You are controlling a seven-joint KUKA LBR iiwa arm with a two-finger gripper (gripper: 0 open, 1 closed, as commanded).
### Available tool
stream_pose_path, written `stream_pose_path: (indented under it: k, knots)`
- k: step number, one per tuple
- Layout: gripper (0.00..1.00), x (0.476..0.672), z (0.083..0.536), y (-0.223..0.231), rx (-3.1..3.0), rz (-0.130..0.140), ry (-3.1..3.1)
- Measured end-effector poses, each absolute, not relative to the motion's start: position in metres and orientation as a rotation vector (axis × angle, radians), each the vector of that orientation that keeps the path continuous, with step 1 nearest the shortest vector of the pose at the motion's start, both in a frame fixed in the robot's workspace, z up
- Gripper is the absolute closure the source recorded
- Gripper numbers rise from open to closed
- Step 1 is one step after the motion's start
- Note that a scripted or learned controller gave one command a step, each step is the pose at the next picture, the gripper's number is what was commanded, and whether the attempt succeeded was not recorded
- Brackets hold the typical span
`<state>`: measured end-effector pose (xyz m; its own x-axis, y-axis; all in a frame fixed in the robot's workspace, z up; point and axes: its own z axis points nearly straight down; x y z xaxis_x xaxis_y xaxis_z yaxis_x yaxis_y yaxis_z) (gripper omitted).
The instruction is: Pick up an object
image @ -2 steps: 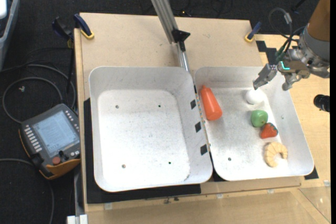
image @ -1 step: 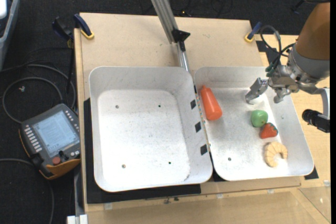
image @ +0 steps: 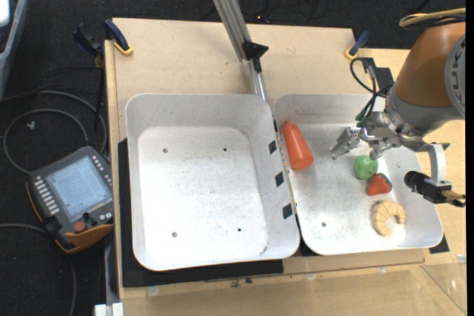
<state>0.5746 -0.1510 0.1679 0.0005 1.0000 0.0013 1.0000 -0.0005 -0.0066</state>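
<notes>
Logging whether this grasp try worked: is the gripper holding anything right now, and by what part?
Nothing is held. The gripper hangs open just above the green ball, with no object between its fingers.

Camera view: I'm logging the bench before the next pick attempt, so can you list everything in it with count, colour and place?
Bins: 2, white, side by side on the bench.
Carrot-like piece: 1, orange, right bin, by its left wall.
Round piece: 1, green, right bin, just under the gripper.
Strawberry-like piece: 1, red, right bin, below the green one.
Shrimp-like piece: 1, tan, right bin, near corner.
Pendant: 1, grey and orange, on the floor at left.
Clamps: 2, blue and yellow, far bench edge.
Gripper: 1, metal, over the right bin.
Arm: 1, grey with orange band, from the right.
</notes>
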Motion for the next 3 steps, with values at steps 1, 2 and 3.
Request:
stream_pose_path:
  k: [1,2,3]
  knots:
    - [0.0,0.584,0.113,-0.148,-2.217,0.004,-2.221]
    - [1.0,0.585,0.127,-0.149,-2.223,-0.001,-2.221]
    - [1.0,0.595,0.178,-0.155,-2.223,-0.004,-2.227]
